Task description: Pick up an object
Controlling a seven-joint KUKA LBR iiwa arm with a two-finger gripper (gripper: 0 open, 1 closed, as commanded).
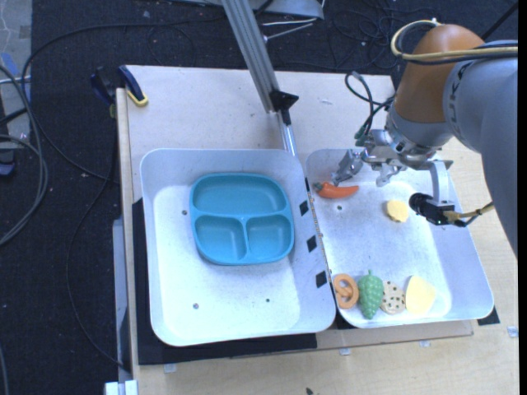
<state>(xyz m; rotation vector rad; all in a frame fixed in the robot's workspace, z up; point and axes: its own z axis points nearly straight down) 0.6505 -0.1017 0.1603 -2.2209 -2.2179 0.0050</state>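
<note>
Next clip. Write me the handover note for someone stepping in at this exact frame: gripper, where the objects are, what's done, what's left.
Gripper: low over the back left corner of the right bin, just above the carrot; whether it grips anything cannot be told.
Objects: small yellow piece mid-bin; pretzel, green piece, cookie and yellow wedge along the front edge. Blue divided plate in the left bin.
Done: no object lifted.
Left: grasp one, probably the carrot, and lift.

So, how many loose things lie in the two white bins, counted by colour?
Orange: 1, long carrot-shaped piece
Yellow: 2, small chunk, pale wedge
Brown: 2, pretzel, dotted cookie
Green: 1, bumpy piece
Blue: 1, divided plastic plate
Total: 7
</note>
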